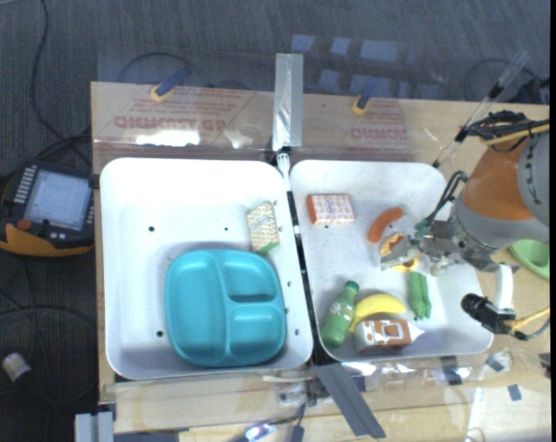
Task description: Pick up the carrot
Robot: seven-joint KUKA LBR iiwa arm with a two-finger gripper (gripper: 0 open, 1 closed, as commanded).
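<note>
The carrot [386,223] is a small orange-red piece lying slantwise in the upper middle of the right bin [361,178]. My gripper [412,250] reaches in from the right, low over the bin floor, just below and to the right of the carrot. The carrot lies apart from the gripper, on the bin floor. A small yellow-orange piece [402,264] sits right under the gripper's tip. The grey arm with its orange band [497,188] covers the bin's right wall.
The right bin also holds a pink-orange box [330,209], a green vegetable [418,295], a banana [380,304], a green bottle [341,311] and a brown carton [386,335]. The left bin [131,247] holds a teal divided tray [225,308] and a small packet [262,226].
</note>
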